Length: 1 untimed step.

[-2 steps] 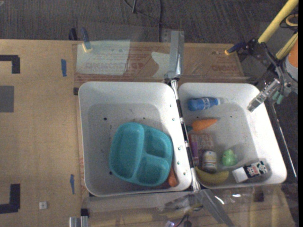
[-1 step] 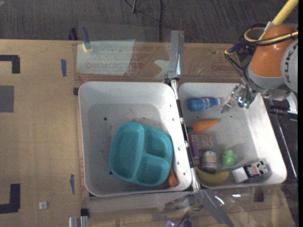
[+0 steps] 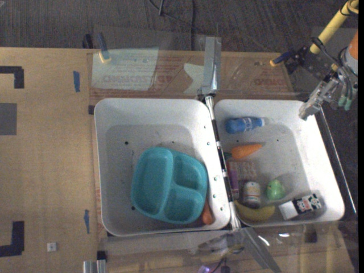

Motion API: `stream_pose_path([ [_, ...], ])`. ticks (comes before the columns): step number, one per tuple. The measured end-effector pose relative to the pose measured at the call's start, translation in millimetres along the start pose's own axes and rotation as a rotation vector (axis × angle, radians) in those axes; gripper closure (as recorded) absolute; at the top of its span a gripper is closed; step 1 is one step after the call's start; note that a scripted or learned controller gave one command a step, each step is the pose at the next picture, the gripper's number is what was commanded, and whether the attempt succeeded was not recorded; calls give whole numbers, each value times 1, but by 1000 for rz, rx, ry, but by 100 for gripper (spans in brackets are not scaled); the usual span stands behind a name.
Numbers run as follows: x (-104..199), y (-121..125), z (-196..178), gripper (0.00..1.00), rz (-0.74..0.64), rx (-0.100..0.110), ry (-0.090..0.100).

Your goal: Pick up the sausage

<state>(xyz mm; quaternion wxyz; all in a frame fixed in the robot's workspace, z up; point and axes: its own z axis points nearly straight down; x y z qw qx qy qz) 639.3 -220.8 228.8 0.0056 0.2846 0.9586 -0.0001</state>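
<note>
Your gripper (image 3: 311, 108) hangs far from the teal plastic plate (image 3: 165, 183), grip unclear. Next, reach for the small orange-brown sausage (image 3: 207, 215) right beside that plate.

Right bin (image 3: 318, 152) right half open; left side crowded by bottle (image 3: 243, 124), carrot (image 3: 247, 150).

A pale wooden desk (image 3: 45, 169) carries black tape marks (image 3: 12, 77) and small blue tape strips (image 3: 76, 81) on its left. Beyond its far edge lies dark grey carpeted floor (image 3: 85, 10), crossed by a black cable (image 3: 165, 1).
</note>
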Motion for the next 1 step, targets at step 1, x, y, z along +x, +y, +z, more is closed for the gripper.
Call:
stream_pose_path([
  [1,-8,6,128,100,-320,-1,7],
])
